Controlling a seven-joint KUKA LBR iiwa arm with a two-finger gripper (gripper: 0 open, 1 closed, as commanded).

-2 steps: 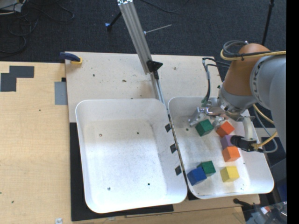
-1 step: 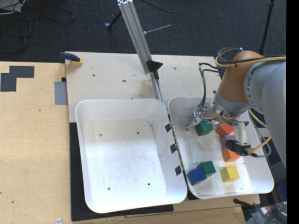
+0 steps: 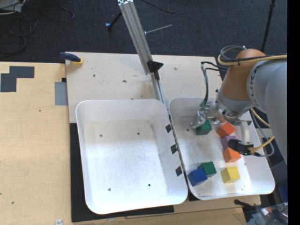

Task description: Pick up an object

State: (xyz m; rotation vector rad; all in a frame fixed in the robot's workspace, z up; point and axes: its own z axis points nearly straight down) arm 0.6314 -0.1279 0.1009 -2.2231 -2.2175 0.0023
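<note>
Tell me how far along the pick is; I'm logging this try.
Done: the hand has reached into the right bin and sits at the dark green block. In hand: closing on it; I can't confirm a grasp. Left: lifting it. The blue block, yellow block and orange blocks lie untouched.

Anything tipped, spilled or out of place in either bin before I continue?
Nothing stands out. The small coloured blocks, such as the blue cube and yellow cube, all lie inside the right white bin. The end effector sits over a dark green block.
</note>
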